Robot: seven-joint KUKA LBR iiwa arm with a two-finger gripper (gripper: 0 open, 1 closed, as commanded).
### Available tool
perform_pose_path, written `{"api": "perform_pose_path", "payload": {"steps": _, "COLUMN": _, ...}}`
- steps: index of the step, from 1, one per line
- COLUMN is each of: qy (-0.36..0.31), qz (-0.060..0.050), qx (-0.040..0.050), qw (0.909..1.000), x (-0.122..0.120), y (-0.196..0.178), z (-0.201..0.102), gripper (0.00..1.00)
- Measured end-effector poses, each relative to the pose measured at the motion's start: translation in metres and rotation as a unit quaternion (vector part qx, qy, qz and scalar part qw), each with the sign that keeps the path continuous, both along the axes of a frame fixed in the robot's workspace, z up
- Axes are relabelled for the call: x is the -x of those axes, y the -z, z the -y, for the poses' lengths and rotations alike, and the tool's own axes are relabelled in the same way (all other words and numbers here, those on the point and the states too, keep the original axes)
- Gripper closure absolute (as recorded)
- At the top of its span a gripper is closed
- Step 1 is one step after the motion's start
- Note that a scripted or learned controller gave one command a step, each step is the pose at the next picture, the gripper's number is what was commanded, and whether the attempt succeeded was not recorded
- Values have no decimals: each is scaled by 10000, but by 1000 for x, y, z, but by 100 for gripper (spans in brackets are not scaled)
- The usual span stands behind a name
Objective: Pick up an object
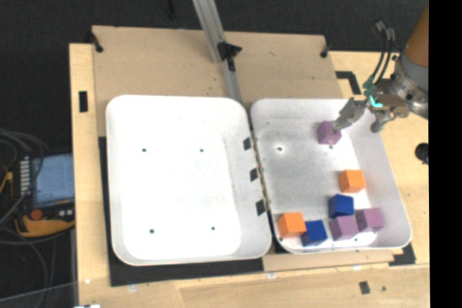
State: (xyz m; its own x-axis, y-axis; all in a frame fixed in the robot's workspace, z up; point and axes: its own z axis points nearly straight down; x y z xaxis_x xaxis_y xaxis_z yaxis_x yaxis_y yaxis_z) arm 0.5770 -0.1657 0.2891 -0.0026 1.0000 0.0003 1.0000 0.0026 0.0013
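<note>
The right bin point(289, 119) holds several small cubes. A purple cube point(329, 132) lies near its far side. My gripper point(359, 124) hovers at the bin's far right corner, open, its fingers spread wide. The left fingertip point(342, 120) sits right at the purple cube's upper right edge, and the cube is not between the fingers. An orange cube point(351, 180) lies mid-right. A blue cube point(341, 205), two purple cubes point(345, 227) point(372, 218), another orange cube point(291, 223) and another blue cube point(314, 233) cluster along the near side.
The left bin point(180, 177) stands beside the right one, with dark clips on the shared edge point(254, 173). A metal post point(209, 11) rises slantwise behind the bins. A controller and cables point(43, 191) lie off the bench at the left.
</note>
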Motion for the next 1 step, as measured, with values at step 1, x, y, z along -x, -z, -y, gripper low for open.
{"api": "perform_pose_path", "payload": {"steps": 1, "qy": 18, "qz": -31, "qx": 6, "qw": 10000, "x": -2, "y": 62, "z": -3, "gripper": 0}}
